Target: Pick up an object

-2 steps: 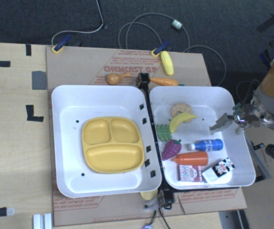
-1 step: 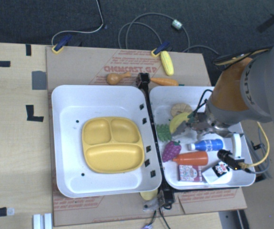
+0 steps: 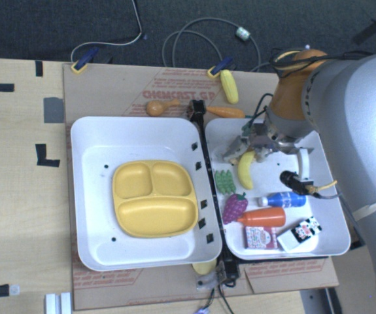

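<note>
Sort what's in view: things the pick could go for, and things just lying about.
For the pick: gripper, banana, purple grapes, blue bottle, orange bottle, all in the right bin.

Lying about: yellow plate in the left bin, corn cob, carrot.

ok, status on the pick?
Tool low in right bin, at the banana; grip unconfirmed. Green piece and grapes crowd close beside it.

A divided plate [image 3: 155,198] lies in the left bin [image 3: 86,149]; the right bin [image 3: 335,237] holds a banana [image 3: 245,170], grapes [image 3: 235,207], bottle [image 3: 286,199].
</note>
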Controlling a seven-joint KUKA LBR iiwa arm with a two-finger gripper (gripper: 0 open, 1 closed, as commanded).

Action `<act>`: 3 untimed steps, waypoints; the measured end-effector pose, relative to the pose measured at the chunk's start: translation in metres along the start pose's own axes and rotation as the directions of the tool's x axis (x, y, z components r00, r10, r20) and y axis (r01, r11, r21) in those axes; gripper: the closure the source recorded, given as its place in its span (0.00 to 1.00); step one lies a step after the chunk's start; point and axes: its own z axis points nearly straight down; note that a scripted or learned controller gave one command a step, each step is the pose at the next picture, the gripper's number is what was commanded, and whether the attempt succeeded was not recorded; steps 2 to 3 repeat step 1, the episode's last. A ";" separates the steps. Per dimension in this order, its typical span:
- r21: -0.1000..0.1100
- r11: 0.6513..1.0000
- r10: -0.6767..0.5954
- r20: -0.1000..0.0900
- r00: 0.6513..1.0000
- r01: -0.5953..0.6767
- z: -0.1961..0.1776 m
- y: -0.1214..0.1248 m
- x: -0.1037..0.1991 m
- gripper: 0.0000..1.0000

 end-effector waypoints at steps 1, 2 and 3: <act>0.001 1.000 0.002 -0.001 1.000 -0.002 -0.013 -0.002 -0.001 1.00; 0.001 1.000 0.002 -0.001 1.000 -0.002 -0.013 -0.002 -0.001 1.00; 0.001 1.000 0.002 -0.001 1.000 -0.002 -0.013 -0.002 -0.001 1.00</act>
